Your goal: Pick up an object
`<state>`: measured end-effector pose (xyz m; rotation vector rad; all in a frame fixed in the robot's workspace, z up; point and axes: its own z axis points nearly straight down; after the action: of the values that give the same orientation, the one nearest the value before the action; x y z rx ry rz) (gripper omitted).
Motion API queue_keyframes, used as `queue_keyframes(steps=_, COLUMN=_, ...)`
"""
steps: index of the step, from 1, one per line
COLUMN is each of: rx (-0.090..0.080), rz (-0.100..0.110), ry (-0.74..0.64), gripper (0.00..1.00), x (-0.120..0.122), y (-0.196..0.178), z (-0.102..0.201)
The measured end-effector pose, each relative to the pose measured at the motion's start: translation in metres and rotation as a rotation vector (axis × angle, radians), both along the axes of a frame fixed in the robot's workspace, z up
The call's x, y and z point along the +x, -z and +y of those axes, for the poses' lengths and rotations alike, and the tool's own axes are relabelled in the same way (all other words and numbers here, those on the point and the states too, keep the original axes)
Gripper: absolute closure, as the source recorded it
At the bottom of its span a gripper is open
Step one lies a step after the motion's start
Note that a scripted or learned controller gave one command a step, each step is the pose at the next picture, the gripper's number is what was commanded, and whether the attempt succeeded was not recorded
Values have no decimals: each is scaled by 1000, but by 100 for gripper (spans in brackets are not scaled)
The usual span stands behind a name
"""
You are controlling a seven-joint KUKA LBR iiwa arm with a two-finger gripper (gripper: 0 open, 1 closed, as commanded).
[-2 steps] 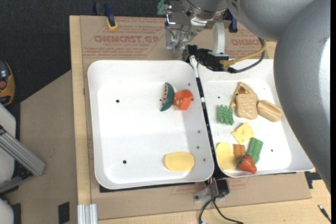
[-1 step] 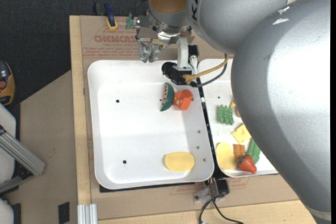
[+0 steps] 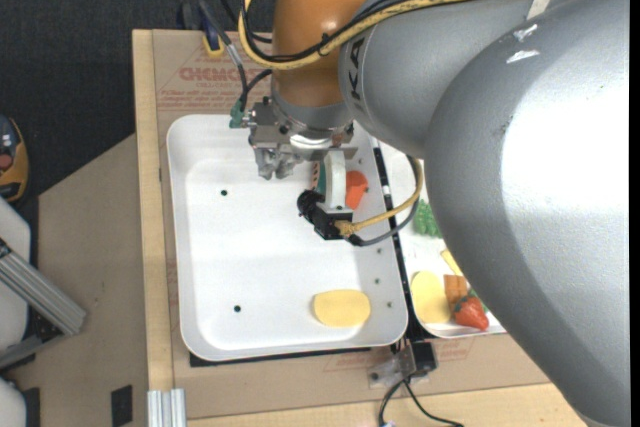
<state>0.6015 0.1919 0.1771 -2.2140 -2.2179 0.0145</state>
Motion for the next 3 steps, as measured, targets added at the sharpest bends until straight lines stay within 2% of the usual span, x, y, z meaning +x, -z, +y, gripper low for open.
queue_keyframes(steps=1, rx=0, rz=1, ry=0, gripper=100, x=-57, y=58, z=18)
queue_keyframes(steps=2, rx=1, rz=-16, ry=1, gripper=100, x=-114, y=92, z=33)
queue_keyframes(steps=3, rx=7, rz=-23, ry=0, gripper=100, x=-120, y=-32, z=34)
